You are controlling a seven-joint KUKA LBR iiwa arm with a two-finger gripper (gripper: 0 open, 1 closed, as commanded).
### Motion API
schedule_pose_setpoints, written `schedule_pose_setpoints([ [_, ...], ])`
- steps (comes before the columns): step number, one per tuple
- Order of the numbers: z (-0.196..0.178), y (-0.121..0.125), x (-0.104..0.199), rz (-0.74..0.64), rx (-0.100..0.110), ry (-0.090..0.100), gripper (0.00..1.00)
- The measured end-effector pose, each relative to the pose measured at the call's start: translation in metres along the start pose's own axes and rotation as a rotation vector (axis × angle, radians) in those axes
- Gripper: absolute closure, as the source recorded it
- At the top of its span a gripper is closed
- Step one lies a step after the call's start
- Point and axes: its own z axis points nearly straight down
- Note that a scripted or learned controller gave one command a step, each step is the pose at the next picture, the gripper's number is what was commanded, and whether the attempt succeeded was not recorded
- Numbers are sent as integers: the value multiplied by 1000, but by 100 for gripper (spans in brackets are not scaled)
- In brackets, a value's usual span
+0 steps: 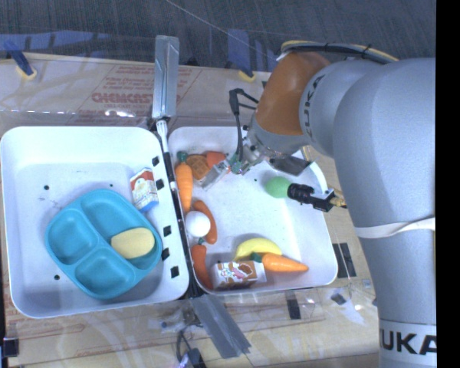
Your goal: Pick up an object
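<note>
A: Where is the gripper?

B: Low in the right bin, at that bin's far left corner, over a brown and orange toy. How the hand is set, open or closed, I cannot tell; the wrist hides it.

A: Is it holding the toy?

B: Nothing shows the toy clamped, so I would not say so.

A: What else lies in the right bin?

B: A carrot along its left wall, an egg further down that wall, a green ball near its right wall, and a banana, a second carrot and a carton by its near wall. Left of the right bin sits the left bin with a blue tray, a yellow lump on it, and a small box.

A: How would the toy handle?

B: Likely light, hard plastic, smooth and a bit slippery, not fragile. It is crowded against the right bin's corner and the carrot, so I would close across its narrow middle, coming straight down, to avoid nudging it into the wall.
</note>
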Motion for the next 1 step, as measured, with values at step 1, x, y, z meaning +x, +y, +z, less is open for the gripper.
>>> schedule_pose_setpoints([
  [1, 1, -2, 3, -5, 12, 12, 100],
])
